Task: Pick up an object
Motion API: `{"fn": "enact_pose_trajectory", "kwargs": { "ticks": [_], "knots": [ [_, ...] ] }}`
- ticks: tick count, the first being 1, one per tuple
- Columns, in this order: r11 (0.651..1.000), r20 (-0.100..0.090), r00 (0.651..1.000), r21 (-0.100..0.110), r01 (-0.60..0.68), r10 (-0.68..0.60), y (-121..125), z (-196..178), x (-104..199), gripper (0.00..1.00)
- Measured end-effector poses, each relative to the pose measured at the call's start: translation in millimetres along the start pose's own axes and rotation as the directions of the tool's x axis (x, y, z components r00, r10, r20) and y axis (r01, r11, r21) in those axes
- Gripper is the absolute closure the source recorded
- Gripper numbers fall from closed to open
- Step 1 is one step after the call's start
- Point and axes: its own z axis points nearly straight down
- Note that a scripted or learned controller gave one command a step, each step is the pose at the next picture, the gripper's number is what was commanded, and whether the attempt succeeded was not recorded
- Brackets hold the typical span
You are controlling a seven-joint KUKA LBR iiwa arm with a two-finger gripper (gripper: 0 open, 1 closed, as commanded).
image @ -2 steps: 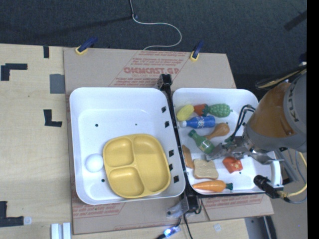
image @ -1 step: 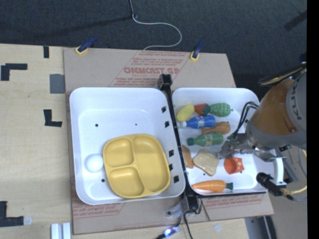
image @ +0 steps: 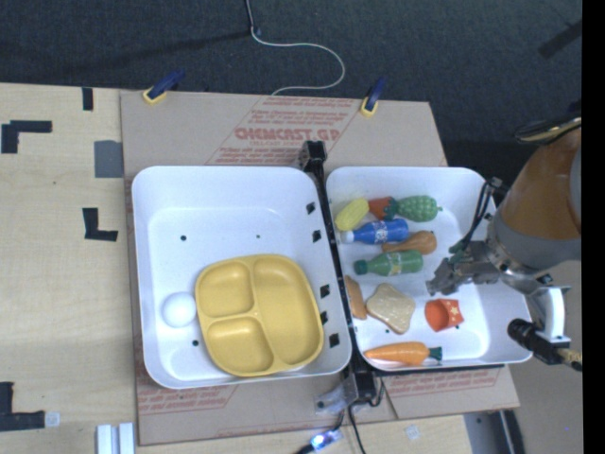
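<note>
The right bin (image: 470, 185) holds several toy foods: a yellow lemon (image: 351, 214), a blue bottle (image: 378, 232), a green pickle (image: 416, 206), an orange bottle (image: 412, 244), a green bottle (image: 389, 265), a bread slice (image: 390, 307), a hot dog bun (image: 354, 297), a carrot (image: 399, 354) and a red piece (image: 442, 314). My gripper (image: 444, 283) hangs over the right part of this bin, just above the red piece and right of the green bottle. Nothing shows between its fingers.
The left bin (image: 161, 192) holds a yellow divided plate (image: 258, 312) and a small white ball (image: 178, 309). A black divider with clips (image: 326, 244) separates the bins. Cardboard lies under both, and a white cable (image: 293, 50) runs behind.
</note>
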Motion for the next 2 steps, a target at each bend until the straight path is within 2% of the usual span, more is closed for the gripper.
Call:
{"fn": "enact_pose_trajectory", "kwargs": {
  "ticks": [1, 2],
  "knots": [
    [1.000, 0.001, 1.000, -0.002, 0.000, 0.000, -1.1, -62.1, -2.8, 1.00],
    [1.000, -0.001, 1.000, 0.003, 0.000, 0.000, -0.8, -66.2, -2.2, 1.00]
  ]
}}
